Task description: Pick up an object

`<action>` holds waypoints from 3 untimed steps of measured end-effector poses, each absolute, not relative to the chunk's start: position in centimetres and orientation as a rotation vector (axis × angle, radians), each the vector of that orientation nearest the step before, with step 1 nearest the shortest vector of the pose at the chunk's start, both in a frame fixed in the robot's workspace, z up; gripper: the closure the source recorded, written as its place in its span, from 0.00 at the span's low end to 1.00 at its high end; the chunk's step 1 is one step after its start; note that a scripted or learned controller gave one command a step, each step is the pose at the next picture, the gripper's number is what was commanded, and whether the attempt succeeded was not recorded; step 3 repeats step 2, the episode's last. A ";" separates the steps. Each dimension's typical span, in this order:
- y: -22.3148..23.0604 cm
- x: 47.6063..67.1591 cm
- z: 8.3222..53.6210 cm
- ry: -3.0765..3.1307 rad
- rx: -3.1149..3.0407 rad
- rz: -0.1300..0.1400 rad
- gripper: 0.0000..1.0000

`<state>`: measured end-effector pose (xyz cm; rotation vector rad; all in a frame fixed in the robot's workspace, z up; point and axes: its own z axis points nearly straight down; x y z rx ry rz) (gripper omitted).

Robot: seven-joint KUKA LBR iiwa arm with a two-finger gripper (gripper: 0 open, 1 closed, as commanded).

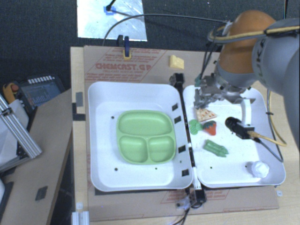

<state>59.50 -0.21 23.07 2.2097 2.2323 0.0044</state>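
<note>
we see the gripper (203,101) low over the right bin (275,175), at the end of the grey arm (276,55), whose orange band (243,36) sits just above and behind it. from this angle we cannot tell how far open the gripper is, nor whether it has hold of anything.

the nearest thing to pick is a tan wedge (205,114), speckled like a cracker or a pizza slice. it lies on the bin floor just on the near side of the gripper, and we cannot tell whether the two touch. a little nearer to us than the wedge sits a small red and orange piece (211,128). just beside that, toward the view's left of the gripper, is a small round green piece (192,126) against the bin's wall. further toward us from the gripper lies a knobbly green piece (215,148), apart from the others. well away from the gripper, in the near corner toward the view's right, rests a small white object (258,168).

to the view's left of the gripper, past the wall between the bins, the left bin (101,97) holds a pale green divided plate (144,136). beyond the gripper, outside both bins, a yellow block (176,61) lies on the cardboard sheet (154,62).
</note>
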 end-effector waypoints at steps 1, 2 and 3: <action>5.1 61.7 22.1 2.231 2.210 0.005 1.00; 10.1 63.8 21.4 2.231 2.211 0.006 1.00; 10.1 63.8 21.4 2.231 2.211 0.006 1.00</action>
